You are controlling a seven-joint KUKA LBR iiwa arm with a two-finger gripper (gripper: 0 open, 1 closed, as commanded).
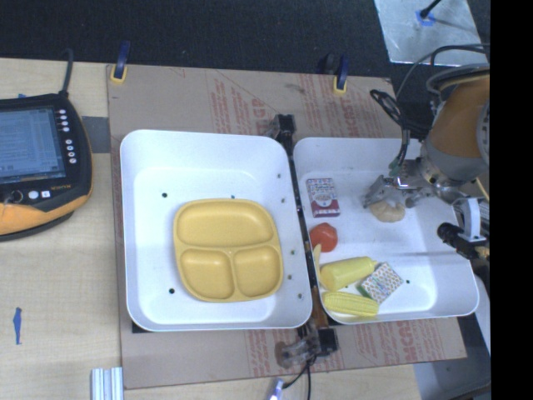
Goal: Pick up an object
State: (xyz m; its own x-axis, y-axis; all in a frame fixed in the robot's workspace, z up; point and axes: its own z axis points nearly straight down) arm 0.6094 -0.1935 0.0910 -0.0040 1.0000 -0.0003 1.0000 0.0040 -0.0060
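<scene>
Here, the jaws (pixel 388 197), spread apart, are straddling a tan lump (pixel 388 212) and risking it squirting sideways on closing.

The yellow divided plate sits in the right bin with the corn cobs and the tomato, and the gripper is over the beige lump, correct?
Not quite. The camera view shows the yellow divided plate in the left bin. The corn cobs, the tomato and the beige lump lie in the right bin, with the gripper over the lump.
</scene>
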